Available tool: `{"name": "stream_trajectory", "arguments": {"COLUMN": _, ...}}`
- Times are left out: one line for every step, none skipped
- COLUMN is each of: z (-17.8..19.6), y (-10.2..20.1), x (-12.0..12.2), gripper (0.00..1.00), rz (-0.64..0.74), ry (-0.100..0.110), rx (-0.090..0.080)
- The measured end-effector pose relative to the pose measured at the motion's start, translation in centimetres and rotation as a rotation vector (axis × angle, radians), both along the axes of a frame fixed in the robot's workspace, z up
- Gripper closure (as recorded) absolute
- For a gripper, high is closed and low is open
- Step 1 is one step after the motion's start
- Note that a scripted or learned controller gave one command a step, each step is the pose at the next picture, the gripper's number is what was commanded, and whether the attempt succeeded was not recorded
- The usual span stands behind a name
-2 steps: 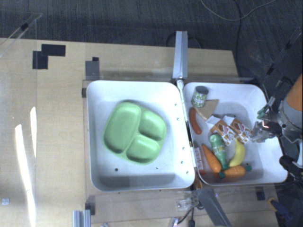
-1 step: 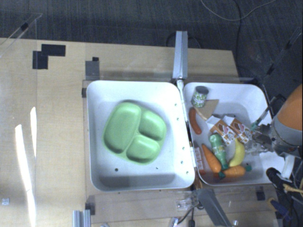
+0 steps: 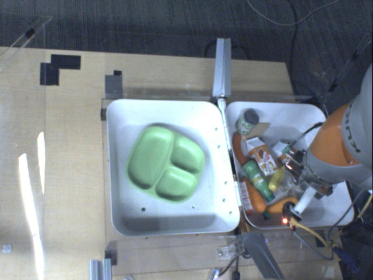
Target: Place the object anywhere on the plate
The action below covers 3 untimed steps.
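A green plate with three compartments lies in the left bin, and nothing rests on it. The right bin holds a pile of small items: a green bottle, a printed snack box, a yellow piece, a brown sausage shape, an orange carrot-like piece and a round can. My gripper is low over the right side of this pile, close to the yellow piece and the green bottle. The wrist hides what is under it.
A metal divider post stands between the two bins at the back. The arm's grey body and orange band cover the right bin's right side. Cables trail past the bin's front right corner.
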<state>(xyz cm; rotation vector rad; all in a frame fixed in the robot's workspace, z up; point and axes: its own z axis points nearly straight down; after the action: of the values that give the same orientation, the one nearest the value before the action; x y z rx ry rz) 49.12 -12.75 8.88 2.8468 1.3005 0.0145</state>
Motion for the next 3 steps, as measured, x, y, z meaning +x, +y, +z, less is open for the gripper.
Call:
{"name": "stream_trajectory", "arguments": {"z": 0.8, "y": -7.0, "x": -0.4, "gripper": 1.0, "rz": 0.083, "ry": 0.015, "rx": 0.007}}
{"name": "stream_trajectory", "arguments": {"z": 0.1, "y": 2.6, "x": 0.1, "gripper": 1.0, "rz": -0.198, "ry": -0.006, "rx": 0.002}}
{"name": "stream_trajectory", "arguments": {"z": 0.0, "y": -4.6, "x": 0.1, "gripper": 1.0, "rz": -0.1, "ry": 0.0, "rx": 0.005}}
